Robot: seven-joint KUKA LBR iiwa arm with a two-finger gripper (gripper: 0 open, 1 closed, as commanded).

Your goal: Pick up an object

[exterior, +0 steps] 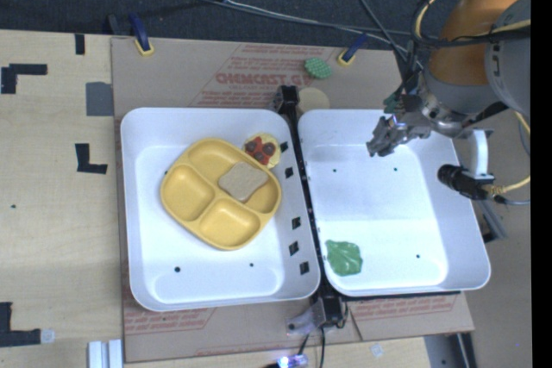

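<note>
Hand [382, 142] hangs over the far side of the right bin [448, 271], well apart from everything; whether it is open I cannot tell. Descending here would likely meet bare floor, since the tray [194, 194] with its toast [242, 180] lies in the left bin [142, 185] and the green lump [343, 257] at the right bin's near-left corner, where the wall could block a grasp.

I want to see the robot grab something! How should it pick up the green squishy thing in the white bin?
Best guess: straight from above, pinching across the narrow middle of the green piece. It lies flat and low in the right bin, near the front left corner, so no side sticks up to grab. The bin wall crowds its left side, so the gripper should close front to back.
</note>
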